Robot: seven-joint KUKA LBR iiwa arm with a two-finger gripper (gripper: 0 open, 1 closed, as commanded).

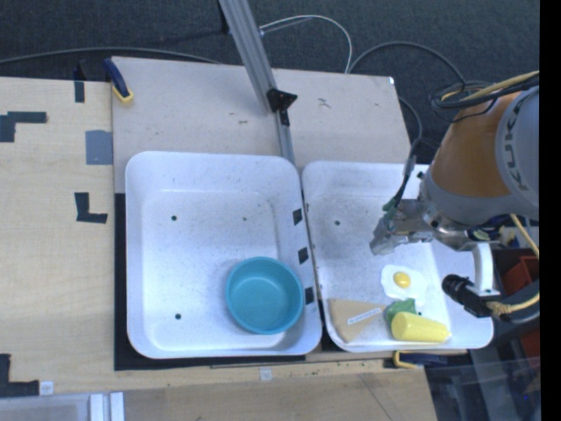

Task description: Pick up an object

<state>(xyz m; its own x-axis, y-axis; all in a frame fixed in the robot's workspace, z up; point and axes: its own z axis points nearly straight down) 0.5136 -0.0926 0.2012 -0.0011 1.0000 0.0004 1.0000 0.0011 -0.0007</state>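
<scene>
Two shallow white bins sit side by side under the fixed overhead camera, and I reach in from its right, so the right white bin (351,200) is the one I can work most easily. My two-finger gripper (386,239) hangs over the middle of that bin, pointing down and towards the left, with nothing visible between its tips; whether it stands wide or narrow I cannot tell, since the metal blurs together at this slant. Just beside it, towards the near right corner, lies the flat white fried egg toy with its yellow yolk (402,281), and I judge this the likeliest thing to pick because it lies closest. Further into that corner are the pale tan wedge of toy cheese (353,317) and the yellow corn cob toy with a green leaf end (418,326), crowded against the rim (awkward for me, as the wall leaves little room). The round blue plastic bowl (263,294) rests upright in the left white bin (175,191), near its front right corner, well apart from me.
</scene>
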